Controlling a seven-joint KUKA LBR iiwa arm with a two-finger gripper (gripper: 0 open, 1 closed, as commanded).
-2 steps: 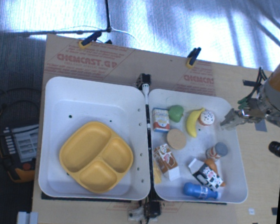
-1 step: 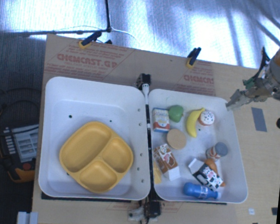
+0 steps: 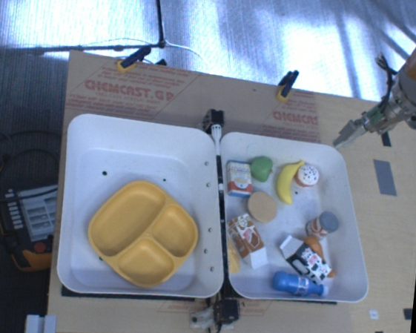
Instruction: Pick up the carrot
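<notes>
A: Fig. shows two white bins on the bench. Where do we place the carrot?

B: We read it as the small orange piece in the right bin, low on the right side, just under a brown-and-grey cylinder and touching a black-and-white box. Partly covered, so our ID is tentative.

A: And the gripper?

B: The gripper hangs above the bench beyond the right bin's upper right corner, well apart from the carrot. Its tip appears as one thin blurred shape; we cannot tell whether it is parted or closed. Nothing is seen in it.

A: What can go wrong from here?

B: Mainly crowding. The carrot sits wedged btwn neighbours, so a descent may strike the cylinder or the box first, or close on the wrong item. Little of the carrot is exposed, and a tapered, smooth shape may slip out of a pinch. The bin wall is also near, which limits approach from the right. The blue bottle lies just below and could roll if nudged.

A: Any legible writing?

B: Red print on the brown board under the bins reads approx. "CHEMCAST GP", mirrored again near the top right. Labels on the snack packets are too small to read. The yellow tray in the left bin carries no text we can see.
</notes>
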